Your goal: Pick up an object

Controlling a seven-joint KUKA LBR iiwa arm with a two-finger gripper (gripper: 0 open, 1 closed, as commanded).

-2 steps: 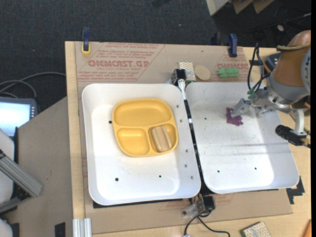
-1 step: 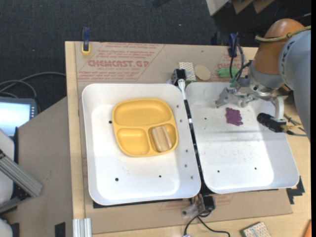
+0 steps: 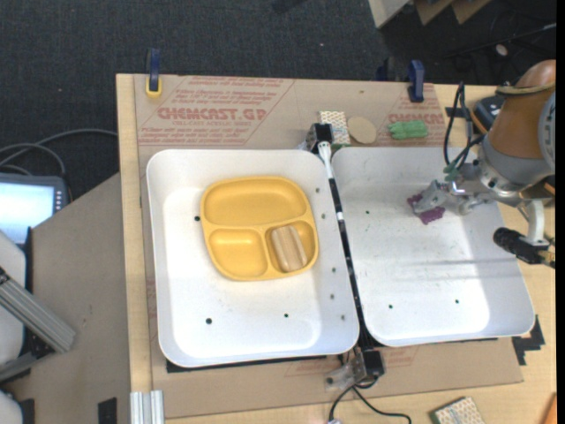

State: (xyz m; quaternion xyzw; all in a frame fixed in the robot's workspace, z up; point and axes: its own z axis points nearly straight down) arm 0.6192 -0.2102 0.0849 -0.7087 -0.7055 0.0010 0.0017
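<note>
A small purple object [image 3: 430, 210] lies on the floor of the right bin [image 3: 441, 299], in its upper right part. My gripper [image 3: 429, 198] reaches in from the right and sits low, right at the purple object and partly over its top. The grey wrist and orange band [image 3: 521, 122] stand behind it at the right edge. A yellow divided plate [image 3: 256, 203] rests in the left bin [image 3: 247, 325], with a tan, bread-like piece [image 3: 286, 246] in its lower right compartment.
Beyond the bins, on the cardboard bench top, lie a green item [image 3: 408, 131], a round tan disc [image 3: 361, 130] and a small patterned tile [image 3: 332, 118]. A black cable [image 3: 338, 215] runs along the seam between the bins. A black part of the arm [image 3: 521, 244] overhangs the right bin's right rim.
</note>
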